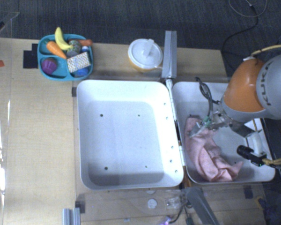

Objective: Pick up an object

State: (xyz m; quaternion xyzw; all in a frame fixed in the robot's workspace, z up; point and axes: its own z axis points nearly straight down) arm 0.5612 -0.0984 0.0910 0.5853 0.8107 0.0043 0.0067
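Note:
A crumpled pink cloth [207, 156] lies in the right white bin [192, 93], spread from its middle down to the front wall. My gripper [202, 127] reaches in from the right and sits low over the cloth's upper edge, at or very near the fabric. The grey arm with its orange band [243, 90] covers the bin's right part. Nothing is visibly lifted off the bin floor.
The left white bin [124, 135] stands beside the right one, with a metal divider post [169, 55] behind the seam. A blue tray [64, 56] of toy food and a white lidded cup [145, 54] rest on the bench at the back.

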